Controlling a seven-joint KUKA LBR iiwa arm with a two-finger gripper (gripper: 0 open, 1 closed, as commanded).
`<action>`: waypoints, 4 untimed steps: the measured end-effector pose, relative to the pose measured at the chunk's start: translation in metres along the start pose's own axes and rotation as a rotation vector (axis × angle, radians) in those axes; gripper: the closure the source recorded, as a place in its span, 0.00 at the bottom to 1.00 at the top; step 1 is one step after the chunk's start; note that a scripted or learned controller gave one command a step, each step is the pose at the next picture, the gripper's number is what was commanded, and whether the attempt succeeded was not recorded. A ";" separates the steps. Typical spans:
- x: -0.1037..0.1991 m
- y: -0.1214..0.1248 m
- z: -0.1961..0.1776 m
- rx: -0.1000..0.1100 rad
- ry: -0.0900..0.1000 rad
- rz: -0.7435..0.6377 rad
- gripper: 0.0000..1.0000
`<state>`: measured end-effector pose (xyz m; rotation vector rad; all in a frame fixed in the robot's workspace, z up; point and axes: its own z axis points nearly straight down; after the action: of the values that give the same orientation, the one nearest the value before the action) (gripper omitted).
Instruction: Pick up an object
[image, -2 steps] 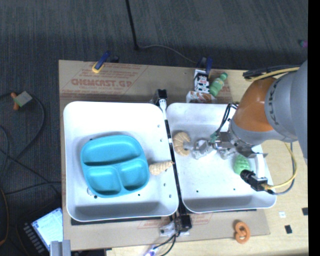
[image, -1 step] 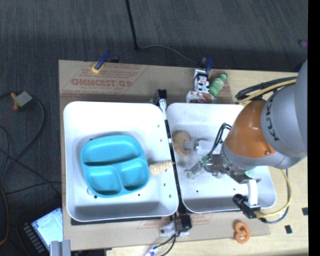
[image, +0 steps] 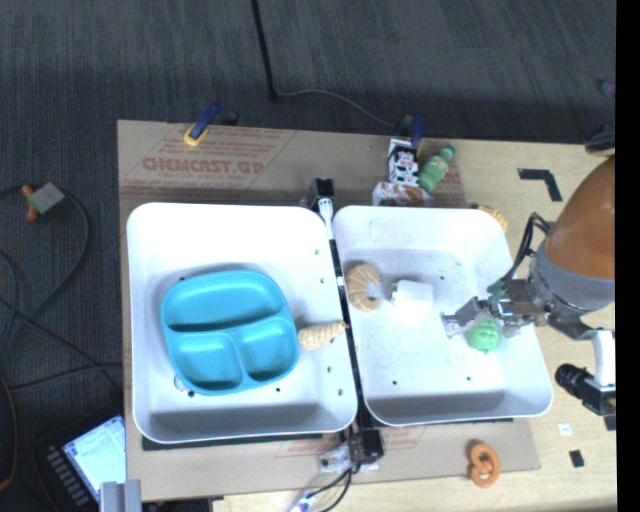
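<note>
My gripper hangs low over the right part of the right bin, reaching in from the right under the arm's orange band. A small green object lies directly at the gripper's tip, touching or just under it; I cannot see whether it is held. Further left in the same bin sit a white block and a tan round piece with a dark edge.
The left bin holds a blue divided plate and a tan cone-shaped toy against the divider. Behind the bins stand a small green bottle toy and a printed packet. An orange ring lies on the bench in front.
</note>
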<state>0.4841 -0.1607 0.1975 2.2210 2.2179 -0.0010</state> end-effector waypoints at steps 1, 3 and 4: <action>0.062 0.001 0.110 -0.003 0.004 -0.002 0.00; 0.001 0.000 0.110 0.000 0.003 -0.001 0.00; -0.001 0.001 0.100 -0.006 -0.004 0.001 1.00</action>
<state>0.4854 -0.1620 0.0975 2.2176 2.2119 0.0010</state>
